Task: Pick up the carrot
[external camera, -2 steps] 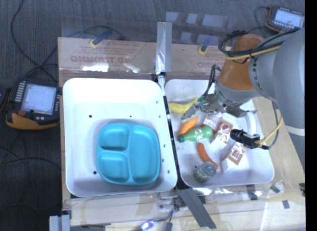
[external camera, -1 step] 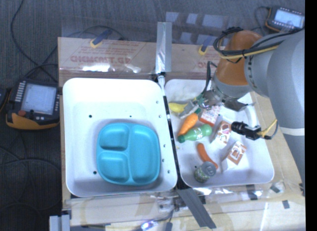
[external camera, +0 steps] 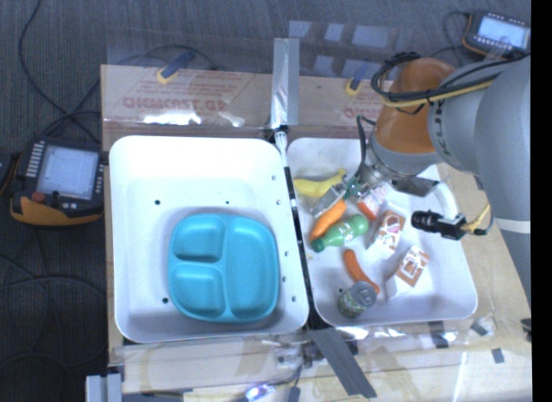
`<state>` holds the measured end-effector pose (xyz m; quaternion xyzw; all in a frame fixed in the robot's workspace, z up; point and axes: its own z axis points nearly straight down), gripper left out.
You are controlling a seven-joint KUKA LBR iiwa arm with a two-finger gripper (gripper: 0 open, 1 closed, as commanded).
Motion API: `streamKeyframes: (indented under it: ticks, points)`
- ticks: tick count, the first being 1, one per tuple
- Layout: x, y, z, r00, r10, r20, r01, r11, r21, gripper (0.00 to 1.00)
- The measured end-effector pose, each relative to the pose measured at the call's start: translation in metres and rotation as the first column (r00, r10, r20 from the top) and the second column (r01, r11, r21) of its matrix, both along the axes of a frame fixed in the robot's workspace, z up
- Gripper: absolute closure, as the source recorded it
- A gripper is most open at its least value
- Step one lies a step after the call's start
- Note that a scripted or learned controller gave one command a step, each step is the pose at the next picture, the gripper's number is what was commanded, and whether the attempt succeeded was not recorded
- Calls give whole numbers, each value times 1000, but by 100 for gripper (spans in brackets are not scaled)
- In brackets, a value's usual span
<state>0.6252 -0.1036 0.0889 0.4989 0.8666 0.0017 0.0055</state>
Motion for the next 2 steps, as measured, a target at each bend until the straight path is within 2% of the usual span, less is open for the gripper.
streamKeyframes:
  ticks: [1,2]
  points:
    - [13,2,0,896,-445,-3,445,896,5,0]
    - [14,2,10,896,-445,-1,445,896,5,100]
